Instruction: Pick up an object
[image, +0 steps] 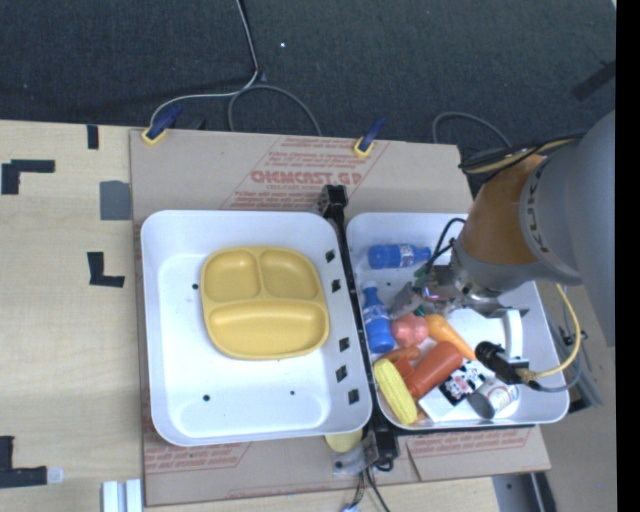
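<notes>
camera: fixed overhead | slanted down | both bins | arm from right

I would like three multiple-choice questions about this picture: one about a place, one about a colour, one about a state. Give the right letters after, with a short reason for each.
1. Where does the yellow tray lie?
A. in the left bin
B. in the right bin
C. on the cardboard outside the bins

2. What colour is the bottle at the far end of the right bin?
A. green
B. blue
C. black

3. How does the corn lie?
A. standing upright on the yellow tray
B. flat in the right bin, beside the orange item
C. hanging over the bin's outer rim

Answers:
1. A: the tray rests on the floor of the left bin.
2. B: its body is clearly blue.
3. B: the corn lies flat at the near end of the right bin, next to the orange item.
</notes>
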